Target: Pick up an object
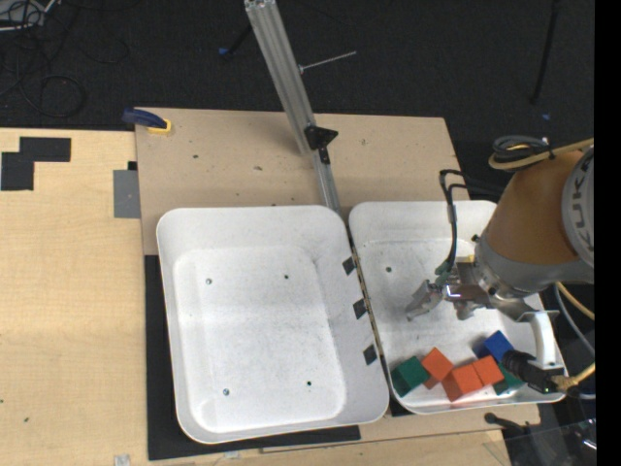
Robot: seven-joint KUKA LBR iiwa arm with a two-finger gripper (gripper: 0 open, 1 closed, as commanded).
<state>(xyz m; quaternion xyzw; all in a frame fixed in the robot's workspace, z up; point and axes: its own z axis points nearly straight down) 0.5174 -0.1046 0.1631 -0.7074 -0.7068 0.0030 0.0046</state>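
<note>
Several small blocks lie in the near corner of the right bin (408, 250): a green block (410, 374), an orange block (437, 365), a larger orange-red block (466, 378), a blue block (497, 346) and another green piece (508, 384). My gripper (427, 302) hangs over the middle of the right bin, above and to the left of the blocks, its metal fingers pointing left and down. Nothing shows between the fingers. The grey arm with its orange band (534, 212) reaches in from the right.
The left bin (194, 250) lies beside the right one, with black clips along the shared wall (359, 309). A slanted aluminium rail (291, 85) rises behind the bins. A blue-and-yellow tool (147, 119) lies at the bench's far left corner.
</note>
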